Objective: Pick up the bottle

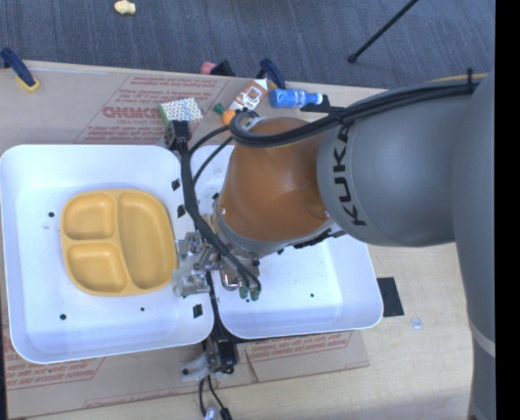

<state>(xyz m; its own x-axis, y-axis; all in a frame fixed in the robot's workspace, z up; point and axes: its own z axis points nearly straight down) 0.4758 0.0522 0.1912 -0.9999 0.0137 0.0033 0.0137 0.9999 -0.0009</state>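
Inspector: Over the right bin (347,309), near its front-left corner, the gripper (229,278) hangs below the orange band of the arm (400,182).

Clerk: Clenched or released?

Inspector: Cannot tell; the wrist hides it.

Clerk: The bottle?

Inspector: I cannot locate it; the arm covers most of that bin.

Clerk: The left bin (24,234)?

Inspector: It holds a yellow divided tray (118,240), lying flat, apart from the gripper.

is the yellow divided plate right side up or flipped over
Right side up: the yellow divided plate lies flat in the left bin with its three hollow compartments facing the camera.
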